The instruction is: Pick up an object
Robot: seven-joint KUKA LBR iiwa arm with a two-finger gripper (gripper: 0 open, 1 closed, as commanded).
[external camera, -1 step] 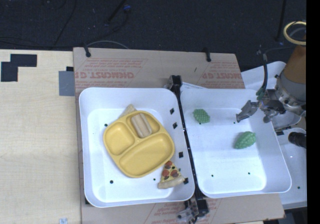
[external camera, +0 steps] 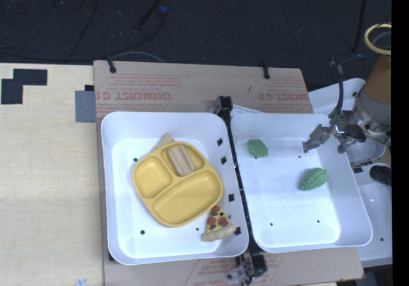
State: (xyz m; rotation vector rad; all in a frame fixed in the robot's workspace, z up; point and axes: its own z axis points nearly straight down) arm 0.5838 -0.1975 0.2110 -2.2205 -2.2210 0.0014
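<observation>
Two green bumpy toy foods lie in the right bin (external camera: pixel 358 227): a smaller one (external camera: pixel 257 148) at the far left and a larger one (external camera: pixel 312 179) near the right wall. My gripper (external camera: pixel 331 141) hangs over the bin's far right corner, above and just behind the larger green piece. Its fingers (external camera: pixel 314 139) are spread open with nothing between them. The grey arm with its orange band (external camera: pixel 378 80) comes in from the right edge.
The left bin (external camera: pixel 121 227) holds a yellow divided plate (external camera: pixel 153 179) with a tan sausage-like piece (external camera: pixel 181 160) in one compartment. A toy pizza slice (external camera: pixel 217 224) lies at the plate's near right, and a beige piece (external camera: pixel 166 139) peeks out behind it.
</observation>
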